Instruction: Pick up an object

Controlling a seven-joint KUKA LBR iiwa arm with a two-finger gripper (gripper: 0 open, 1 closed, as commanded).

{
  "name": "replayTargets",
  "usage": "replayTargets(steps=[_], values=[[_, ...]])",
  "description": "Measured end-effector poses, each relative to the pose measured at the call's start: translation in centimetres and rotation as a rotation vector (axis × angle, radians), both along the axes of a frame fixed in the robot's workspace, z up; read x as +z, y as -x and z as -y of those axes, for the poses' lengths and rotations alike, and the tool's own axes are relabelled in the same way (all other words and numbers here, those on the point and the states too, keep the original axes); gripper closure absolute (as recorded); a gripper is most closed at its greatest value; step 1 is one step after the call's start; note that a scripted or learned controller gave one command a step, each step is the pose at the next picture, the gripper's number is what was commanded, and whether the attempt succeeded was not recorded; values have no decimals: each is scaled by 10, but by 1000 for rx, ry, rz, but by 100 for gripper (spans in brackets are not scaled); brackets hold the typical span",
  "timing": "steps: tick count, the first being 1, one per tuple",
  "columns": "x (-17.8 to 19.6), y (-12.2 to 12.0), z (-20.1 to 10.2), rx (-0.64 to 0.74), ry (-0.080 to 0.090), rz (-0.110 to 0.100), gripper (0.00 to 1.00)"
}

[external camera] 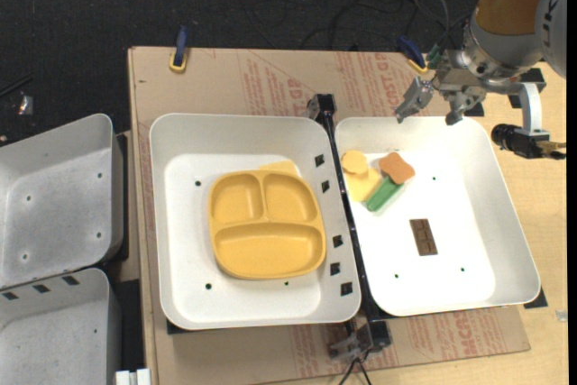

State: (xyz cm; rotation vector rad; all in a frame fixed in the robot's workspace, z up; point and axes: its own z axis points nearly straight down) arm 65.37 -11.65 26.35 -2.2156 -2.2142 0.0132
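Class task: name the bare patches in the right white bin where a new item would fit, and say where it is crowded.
In the right white bin, floor is bare right of the small brown block and along the near wall. It is crowded at the far-left corner, where the yellow pieces, orange piece and green stick cluster.

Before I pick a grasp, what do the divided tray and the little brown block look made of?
Divided tray: likely moulded plastic, yellow, smooth with a soft sheen and rounded compartment walls. Brown block: flat and dark with a matte look; wood or plastic, too small to tell.
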Motion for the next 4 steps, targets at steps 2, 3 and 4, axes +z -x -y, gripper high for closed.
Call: replayTargets(steps=[2, 3, 4], values=[[-37, 0, 5, -1, 1, 9, 0], [-96, -1, -4, 3, 0, 7, 0], [-158, 1, 2, -1, 1, 7, 0]])
